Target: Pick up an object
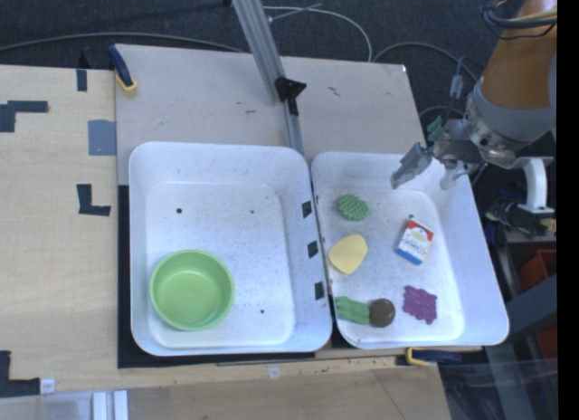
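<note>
My gripper (423,177) hangs over the far right part of the right bin (479,255), its two fingers spread open with nothing between them. In that bin lie a green bumpy round piece (353,207), a yellow lump (347,252), a small white box with red and blue print (414,241), a purple ragged piece (420,303), and a green stick (353,309) touching a brown ball (382,312). The white box is the closest thing, a little nearer the camera than the fingers.
A green bowl (192,290) sits in the near left corner of the left bin (217,165). A slanted metal pole (258,24) reaches down to the divide between the bins. Cables lie on the floor behind the bench.
</note>
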Tool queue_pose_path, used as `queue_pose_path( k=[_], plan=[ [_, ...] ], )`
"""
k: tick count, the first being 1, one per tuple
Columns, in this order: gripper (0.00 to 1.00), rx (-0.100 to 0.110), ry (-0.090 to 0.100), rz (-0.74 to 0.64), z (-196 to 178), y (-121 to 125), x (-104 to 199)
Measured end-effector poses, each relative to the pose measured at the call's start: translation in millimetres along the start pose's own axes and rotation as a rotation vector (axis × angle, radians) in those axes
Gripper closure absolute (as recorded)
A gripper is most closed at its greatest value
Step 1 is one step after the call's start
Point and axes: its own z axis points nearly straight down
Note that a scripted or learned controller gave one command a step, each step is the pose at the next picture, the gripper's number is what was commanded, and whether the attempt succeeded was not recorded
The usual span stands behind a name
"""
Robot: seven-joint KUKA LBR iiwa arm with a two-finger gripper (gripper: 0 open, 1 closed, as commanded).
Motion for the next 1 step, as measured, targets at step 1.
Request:
queue_pose_path(
  k=[1],
  plan=[
    [0.00,0.000,0.000,0.000,0.0,0.0,0.0]
  ],
)
